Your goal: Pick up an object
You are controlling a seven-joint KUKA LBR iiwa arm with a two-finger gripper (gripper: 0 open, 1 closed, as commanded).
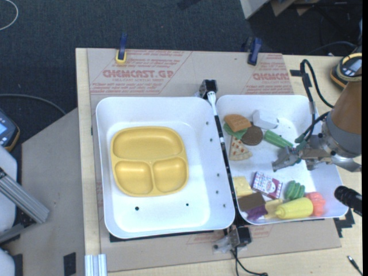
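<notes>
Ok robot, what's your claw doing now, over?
Gripper low over the right bin, nothing seen held. Toy food piled below: corn, pizza slice. Yellow tray sits in left bin.

The bench [172, 68] is topped by a brown board printed with red lettering along its far edge; 2 shallow white bins lie directly on it, touching side by side, the left bin [109, 154] and the right bin [241, 105]; 2 clamps grip the far edge, a yellow-footed clamp [121, 52] at left, a blue clamp [253, 50] at right.
</notes>
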